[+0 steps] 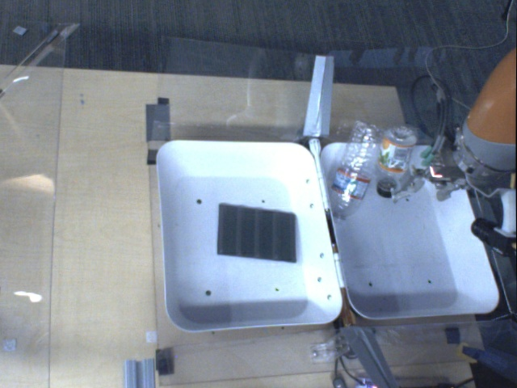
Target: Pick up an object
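Observation:
A clear crumpled plastic bottle (353,170) with a blue-and-red label lies at a slant in the far left corner of the right bin (420,273). Just right of it is a small container (395,153) with a white cap and an orange-and-green label. My gripper (409,181) reaches in from the right and sits low in the bin, right beside this small container and just in front of it. A dark ribbed rectangular pad (257,233) lies flat in the middle of the left bin (186,176).
The arm's orange band (494,111) and grey wrist (477,164) hang over the right bin's far right edge. Cables (428,95) run behind that bin. A metal post (318,95) stands behind the wall where the two bins meet.

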Tool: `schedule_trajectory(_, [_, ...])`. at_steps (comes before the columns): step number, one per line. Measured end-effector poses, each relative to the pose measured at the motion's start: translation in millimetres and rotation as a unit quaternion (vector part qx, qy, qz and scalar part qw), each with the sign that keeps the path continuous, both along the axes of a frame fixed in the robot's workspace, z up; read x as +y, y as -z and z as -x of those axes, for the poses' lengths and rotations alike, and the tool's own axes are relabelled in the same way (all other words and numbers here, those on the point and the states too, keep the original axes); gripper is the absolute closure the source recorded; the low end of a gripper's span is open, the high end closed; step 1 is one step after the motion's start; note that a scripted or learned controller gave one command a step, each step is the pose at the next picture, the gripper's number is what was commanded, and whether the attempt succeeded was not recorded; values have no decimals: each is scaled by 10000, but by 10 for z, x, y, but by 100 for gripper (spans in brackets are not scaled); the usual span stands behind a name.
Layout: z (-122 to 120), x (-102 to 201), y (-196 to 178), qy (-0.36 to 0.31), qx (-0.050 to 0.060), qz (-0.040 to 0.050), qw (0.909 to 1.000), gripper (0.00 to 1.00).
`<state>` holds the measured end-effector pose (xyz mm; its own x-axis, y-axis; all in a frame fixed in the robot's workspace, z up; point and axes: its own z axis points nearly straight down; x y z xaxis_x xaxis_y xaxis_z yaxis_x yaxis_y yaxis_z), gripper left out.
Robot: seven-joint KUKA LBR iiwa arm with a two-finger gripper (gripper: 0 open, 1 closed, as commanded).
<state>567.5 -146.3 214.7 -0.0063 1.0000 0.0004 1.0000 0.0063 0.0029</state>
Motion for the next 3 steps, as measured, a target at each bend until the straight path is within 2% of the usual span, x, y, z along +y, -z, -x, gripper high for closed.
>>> schedule_trajectory(1, [-720, -219, 1145, -713, 15, 3, 9975, 0])
schedule_trajectory(2, [-935, -133, 1257, -2260, 189, -5, 9740, 0])
schedule_trajectory(3, [-925, -138, 1165, -2260, 212, -9, 9739, 100])
